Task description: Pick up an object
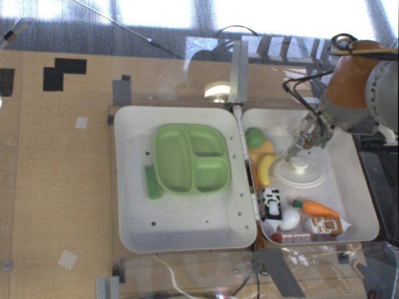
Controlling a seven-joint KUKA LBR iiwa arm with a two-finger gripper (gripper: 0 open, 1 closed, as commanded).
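This place looks like a robotics lab. A wooden bench (56,185) carries two white bins (187,242) fixed with metal brackets (121,92), and black marker shapes (62,72) are stuck on the wood. A robot arm (365,89) with loose cables (305,83) reaches over toy food (318,209), and a green plastic tray (190,157) lies beside.

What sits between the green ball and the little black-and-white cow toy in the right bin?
In the camera view, a yellow plastic banana lies between the round green ball and the black-and-white cow toy, with a smaller yellow-orange piece just below the ball.
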